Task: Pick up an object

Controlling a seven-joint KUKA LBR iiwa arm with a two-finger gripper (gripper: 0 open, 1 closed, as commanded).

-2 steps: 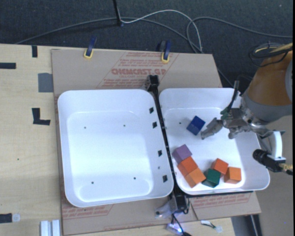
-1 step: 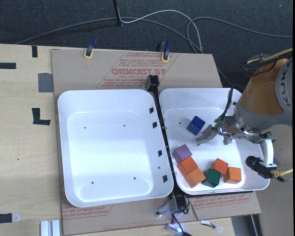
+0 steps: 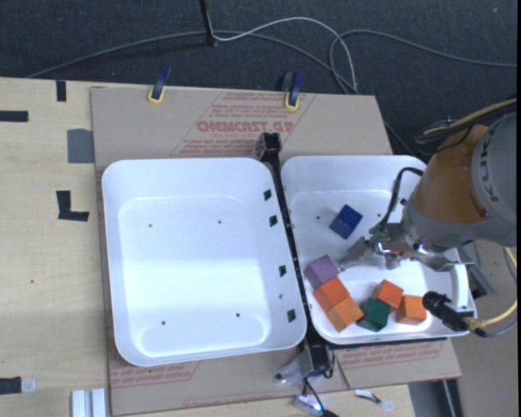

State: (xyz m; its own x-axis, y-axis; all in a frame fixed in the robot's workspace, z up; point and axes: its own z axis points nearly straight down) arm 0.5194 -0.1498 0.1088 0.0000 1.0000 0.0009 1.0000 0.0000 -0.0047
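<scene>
One purple block [image 3: 320, 270] beside gripper [image 3: 358, 252].

1. A dark blue-grey carpet floor [image 3: 87, 16] lies beyond the end effector [image 3: 365, 248], crossed by pale cables [image 3: 269, 29].
2. The light wooden surface [image 3: 26, 233] spreads well to its left, marked with black tape pieces [image 3: 67, 207].
3. A cardboard sheet [image 3: 234, 124], clamped by two yellow-tipped clips [image 3: 159, 89], covers the surface.

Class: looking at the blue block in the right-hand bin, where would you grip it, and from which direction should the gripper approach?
Probably from straight above, closing on two opposite flat sides of the blue block. It sits alone on the right bin floor, apart from the clustered blocks, so its sides look free. It lies turned relative to the bin walls, so rotate the fingers to match.
</scene>
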